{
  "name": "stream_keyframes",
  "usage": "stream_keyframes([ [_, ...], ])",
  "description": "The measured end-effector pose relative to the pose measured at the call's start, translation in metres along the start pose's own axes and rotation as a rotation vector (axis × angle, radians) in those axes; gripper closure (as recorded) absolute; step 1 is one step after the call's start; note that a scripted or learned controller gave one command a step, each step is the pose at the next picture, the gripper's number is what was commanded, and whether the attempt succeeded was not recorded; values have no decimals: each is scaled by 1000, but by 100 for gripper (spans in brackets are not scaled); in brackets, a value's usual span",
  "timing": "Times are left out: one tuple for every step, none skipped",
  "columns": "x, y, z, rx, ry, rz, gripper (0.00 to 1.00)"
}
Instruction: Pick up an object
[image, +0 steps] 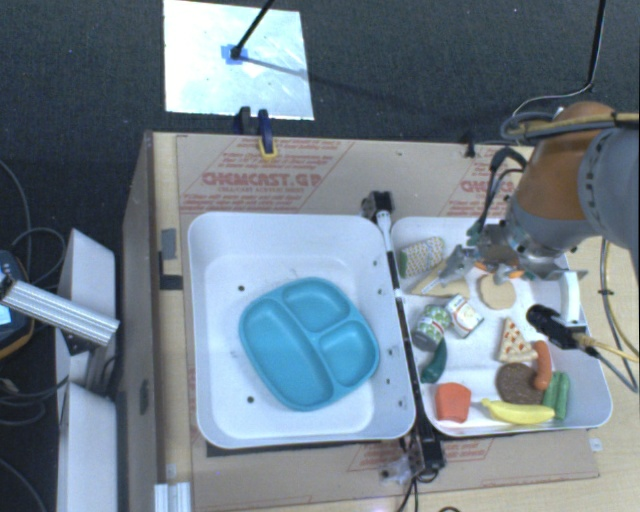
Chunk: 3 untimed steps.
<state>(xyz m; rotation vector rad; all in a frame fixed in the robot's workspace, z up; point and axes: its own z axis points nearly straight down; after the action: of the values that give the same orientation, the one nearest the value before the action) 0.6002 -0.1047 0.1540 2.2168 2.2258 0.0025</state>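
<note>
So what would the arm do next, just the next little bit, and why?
Probably lower the hand straight down. It hangs over the upper left of the right bin, above the toys and not gripping any, with a small can lying just below it.

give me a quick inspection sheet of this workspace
surface: bench board bearing left bin and right bin
job's things: toy food in right bin: banana, pizza slice, orange-red piece, can, cookie
clutter: blue divided plate in left bin
grippers: gripper low over right bin's far end, nothing seen between its fingers
cables: black cables at left; cable above arm
surroundings: dark floor, shiny sheet
</note>
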Motion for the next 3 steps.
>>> stream_keyframes([
  [21, -20, 61, 2, -1, 0, 0],
  [9, -70, 70, 2, -1, 3, 0],
  [7, -73, 70, 1, -1, 3, 0],
])
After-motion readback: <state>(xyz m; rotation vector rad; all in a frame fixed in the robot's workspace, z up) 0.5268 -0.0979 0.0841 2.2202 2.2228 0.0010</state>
